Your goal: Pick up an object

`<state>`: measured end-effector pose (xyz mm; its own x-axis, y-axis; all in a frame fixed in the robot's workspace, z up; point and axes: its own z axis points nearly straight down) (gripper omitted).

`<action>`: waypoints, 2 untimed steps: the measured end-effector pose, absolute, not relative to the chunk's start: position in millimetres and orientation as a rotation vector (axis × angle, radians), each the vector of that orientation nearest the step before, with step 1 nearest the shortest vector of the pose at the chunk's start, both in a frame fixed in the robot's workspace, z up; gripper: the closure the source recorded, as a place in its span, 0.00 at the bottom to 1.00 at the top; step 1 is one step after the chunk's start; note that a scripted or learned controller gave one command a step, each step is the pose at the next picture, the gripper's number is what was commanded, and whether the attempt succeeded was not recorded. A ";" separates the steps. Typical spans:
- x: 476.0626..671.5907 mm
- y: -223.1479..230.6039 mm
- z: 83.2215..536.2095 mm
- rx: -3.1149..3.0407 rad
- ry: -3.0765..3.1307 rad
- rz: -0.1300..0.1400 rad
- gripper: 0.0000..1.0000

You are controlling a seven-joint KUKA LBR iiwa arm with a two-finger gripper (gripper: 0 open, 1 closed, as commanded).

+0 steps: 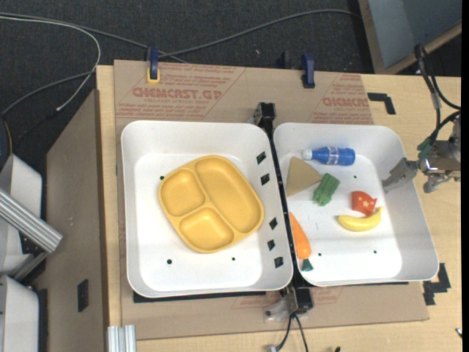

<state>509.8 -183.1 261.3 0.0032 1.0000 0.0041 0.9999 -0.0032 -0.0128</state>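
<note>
Nearest lies an orange carrot [300, 242] in the right bin [410, 259], beside a banana [359, 221]. At the bin's right rim hovers the gripper [407, 173], fingers apart, empty.

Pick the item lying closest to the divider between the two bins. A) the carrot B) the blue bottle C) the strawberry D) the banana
A: the carrot lies along the left wall of the right bin, right beside the divider, while the banana, the strawberry and the blue bottle sit farther toward the bin's middle and right.
</note>
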 end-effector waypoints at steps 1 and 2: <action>512.1 -182.6 267.1 -2.220 -2.221 0.000 0.00; 504.9 -180.5 206.5 -2.217 -2.216 0.004 0.00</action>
